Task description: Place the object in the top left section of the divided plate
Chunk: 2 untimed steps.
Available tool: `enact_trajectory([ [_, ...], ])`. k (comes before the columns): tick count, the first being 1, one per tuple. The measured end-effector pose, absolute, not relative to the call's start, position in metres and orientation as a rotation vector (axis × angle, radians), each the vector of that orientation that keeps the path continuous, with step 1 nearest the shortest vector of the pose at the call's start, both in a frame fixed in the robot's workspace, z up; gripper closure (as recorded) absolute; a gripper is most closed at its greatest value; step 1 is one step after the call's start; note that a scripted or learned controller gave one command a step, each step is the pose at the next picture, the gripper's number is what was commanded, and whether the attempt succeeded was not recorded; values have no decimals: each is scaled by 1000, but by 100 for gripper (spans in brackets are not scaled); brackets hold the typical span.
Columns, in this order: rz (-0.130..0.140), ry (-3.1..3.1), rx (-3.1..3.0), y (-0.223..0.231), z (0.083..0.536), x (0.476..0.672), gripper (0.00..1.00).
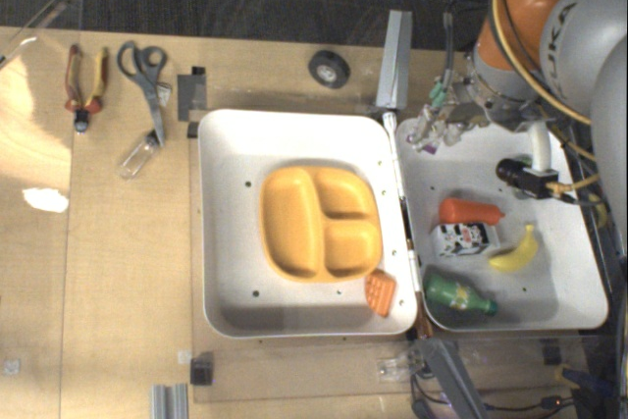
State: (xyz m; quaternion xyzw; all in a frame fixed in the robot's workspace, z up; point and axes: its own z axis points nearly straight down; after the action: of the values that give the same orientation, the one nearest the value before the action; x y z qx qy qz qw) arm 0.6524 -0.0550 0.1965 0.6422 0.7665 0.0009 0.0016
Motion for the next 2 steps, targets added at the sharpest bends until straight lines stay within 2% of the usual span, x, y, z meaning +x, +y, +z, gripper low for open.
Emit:
enact_trajectory([
  [1,5,2584,1781,-4,185,611,100],
  [2,8,2689,1614,29,210,589,100],
])
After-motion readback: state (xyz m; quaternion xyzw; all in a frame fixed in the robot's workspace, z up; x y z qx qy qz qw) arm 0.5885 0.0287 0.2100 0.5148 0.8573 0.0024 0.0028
